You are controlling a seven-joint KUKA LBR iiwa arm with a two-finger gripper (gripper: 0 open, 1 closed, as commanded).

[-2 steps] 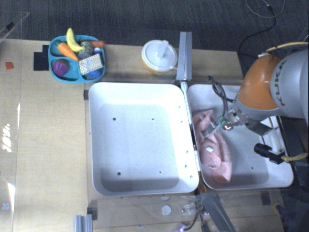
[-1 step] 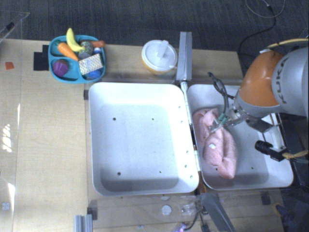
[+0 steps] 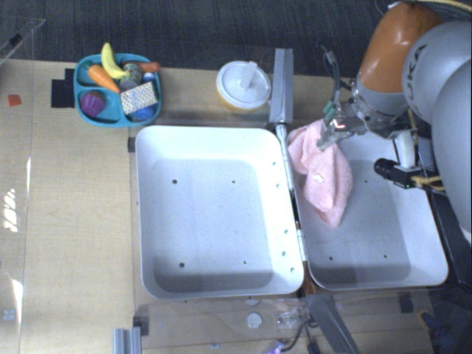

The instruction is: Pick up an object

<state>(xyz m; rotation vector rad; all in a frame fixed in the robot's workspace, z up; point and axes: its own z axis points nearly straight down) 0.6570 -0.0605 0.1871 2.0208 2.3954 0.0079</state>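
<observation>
A pink cloth (image 3: 323, 174) lies in the right bin (image 3: 383, 257), against its left wall and far corner. Its upper end is bunched and drawn up to my gripper (image 3: 330, 133), which comes in from the right over the bin's far left part. The fingers look pinched on that upper fold of the cloth. The rest of the cloth trails down and toward the front, draped over the bin floor.
The left bin (image 3: 214, 271) stands beside the right one, with a metal divider (image 3: 282, 87) rising behind their shared edge. Behind the bins are a white lidded cup (image 3: 243, 84) and a blue tray of toy food (image 3: 118, 88). The arm's orange band (image 3: 391, 43) fills the upper right.
</observation>
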